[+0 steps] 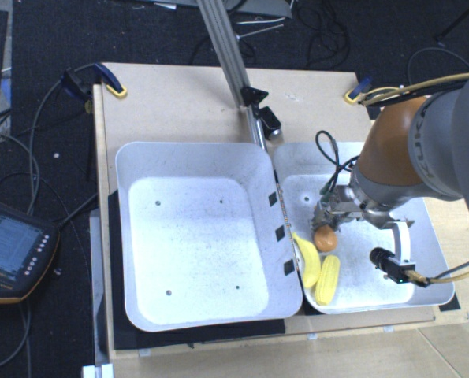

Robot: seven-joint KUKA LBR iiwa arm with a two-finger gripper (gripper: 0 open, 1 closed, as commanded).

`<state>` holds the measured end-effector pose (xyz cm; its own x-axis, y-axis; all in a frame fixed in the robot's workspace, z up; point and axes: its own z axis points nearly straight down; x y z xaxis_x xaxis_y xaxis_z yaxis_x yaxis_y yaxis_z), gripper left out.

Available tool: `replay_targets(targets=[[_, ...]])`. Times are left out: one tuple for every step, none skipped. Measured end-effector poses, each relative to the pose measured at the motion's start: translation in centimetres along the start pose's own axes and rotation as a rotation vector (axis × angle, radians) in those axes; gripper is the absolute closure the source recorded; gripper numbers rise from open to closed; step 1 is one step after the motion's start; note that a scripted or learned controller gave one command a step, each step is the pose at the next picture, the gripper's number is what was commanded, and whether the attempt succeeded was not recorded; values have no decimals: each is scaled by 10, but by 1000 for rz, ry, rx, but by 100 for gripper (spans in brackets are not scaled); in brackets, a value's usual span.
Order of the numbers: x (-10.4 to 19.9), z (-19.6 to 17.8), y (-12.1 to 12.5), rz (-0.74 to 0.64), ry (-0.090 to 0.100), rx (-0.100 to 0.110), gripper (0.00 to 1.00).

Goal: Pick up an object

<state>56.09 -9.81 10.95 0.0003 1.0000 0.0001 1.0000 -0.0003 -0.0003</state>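
My gripper (329, 216) hangs over the left part of the right bin (431, 246), under the grey arm with its orange band. A small round orange-brown object (325, 239) lies directly below the gripper, touching it or very close to it; whether it is held cannot be made out. Just to the front-left of it a yellow banana (306, 260) lies along the bin's left wall. A second yellow, oblong object (327, 279) rests beside the banana near the front wall.
The left bin (139, 172) stands against the right bin, their walls meeting at the middle. A slanted metal pole (226, 46) rises behind the bins. Clamps (108, 81) grip the board's far corners. A teach pendant (9, 250) lies at far left.
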Motion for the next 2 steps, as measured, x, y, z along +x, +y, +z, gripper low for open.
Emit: replay_targets(targets=[[2,-43,6,-1,-1,-4,100],[-8,-93,4,0,-1,-4,100]])
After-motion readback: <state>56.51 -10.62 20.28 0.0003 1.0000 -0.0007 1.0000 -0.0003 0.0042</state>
